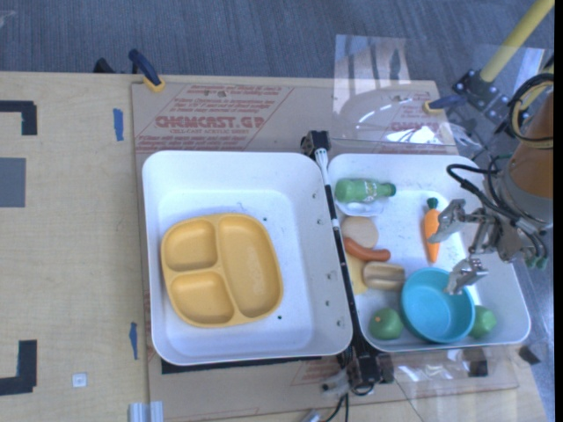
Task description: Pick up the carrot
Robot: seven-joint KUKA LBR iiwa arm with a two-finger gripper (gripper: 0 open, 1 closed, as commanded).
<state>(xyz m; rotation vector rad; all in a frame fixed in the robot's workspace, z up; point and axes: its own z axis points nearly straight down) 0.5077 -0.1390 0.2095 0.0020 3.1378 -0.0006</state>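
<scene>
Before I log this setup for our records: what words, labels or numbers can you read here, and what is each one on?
"CHEMCAST GP": red print, mirrored, on the brown sheet behind the bins.
Smaller red lines above and below it: too blurred to read.
Green bottle: no readable label.

left bin: middle of the frame, with a divided tray lying in it.
right bin: touching the left bin's right side.
bottle: upper left of the right bin.
carrot: right of the bottle, just left of my gripper.
bowl: lower part of the right bin, below my gripper.
sausage: left of the carrot, below the bottle.
</scene>
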